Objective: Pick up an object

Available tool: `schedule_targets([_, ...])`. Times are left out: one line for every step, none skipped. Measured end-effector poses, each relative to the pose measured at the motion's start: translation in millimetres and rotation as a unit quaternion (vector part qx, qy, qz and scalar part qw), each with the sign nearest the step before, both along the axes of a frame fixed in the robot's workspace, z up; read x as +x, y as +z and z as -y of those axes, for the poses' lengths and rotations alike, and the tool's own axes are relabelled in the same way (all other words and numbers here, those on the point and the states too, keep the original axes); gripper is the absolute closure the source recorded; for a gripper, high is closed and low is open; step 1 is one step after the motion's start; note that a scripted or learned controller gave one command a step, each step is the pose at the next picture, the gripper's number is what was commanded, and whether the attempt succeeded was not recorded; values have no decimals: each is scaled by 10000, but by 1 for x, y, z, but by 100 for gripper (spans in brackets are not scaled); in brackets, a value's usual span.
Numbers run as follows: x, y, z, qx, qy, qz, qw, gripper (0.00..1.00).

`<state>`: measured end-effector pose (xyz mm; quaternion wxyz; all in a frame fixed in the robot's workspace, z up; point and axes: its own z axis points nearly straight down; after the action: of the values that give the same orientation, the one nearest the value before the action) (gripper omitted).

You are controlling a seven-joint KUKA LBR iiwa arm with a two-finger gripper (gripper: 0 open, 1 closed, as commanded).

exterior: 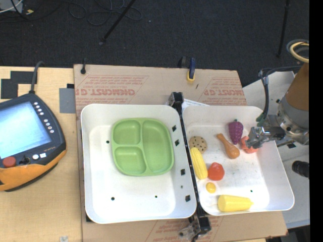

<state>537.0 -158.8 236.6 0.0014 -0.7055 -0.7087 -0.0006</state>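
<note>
The grey arm with its orange band reached in from the right, and its metal claw (255,136) sat low over the right edge of the right white bin (275,198). Whether the claw was open or closed, I could not tell (its tips blurred into a small red-orange plastic piece (247,144) lying just beneath it). Close to the left of that piece lay a purple plastic bunch of grapes (235,130) and an orange-brown toy drumstick (228,145). Further left in the same bin were a round speckled cookie (198,143), a yellow plastic corn cob (198,163) and a red toy tomato (216,171), the corn and tomato side by side. A small yellow ball (210,187) and a yellow rounded block (233,203) lay near the front. The left white bin (96,195) held a green three-compartment plastic tray (143,146). A teach pendant with an orange rim (28,140) rested on the counter (50,205).
</note>
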Motion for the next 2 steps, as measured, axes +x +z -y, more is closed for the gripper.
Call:
schedule_targets([5, -15, -51, 1, -1, -13, 10000, 100])
schedule_targets([8, -7, -112, 4, 3, -6, 10000, 100])
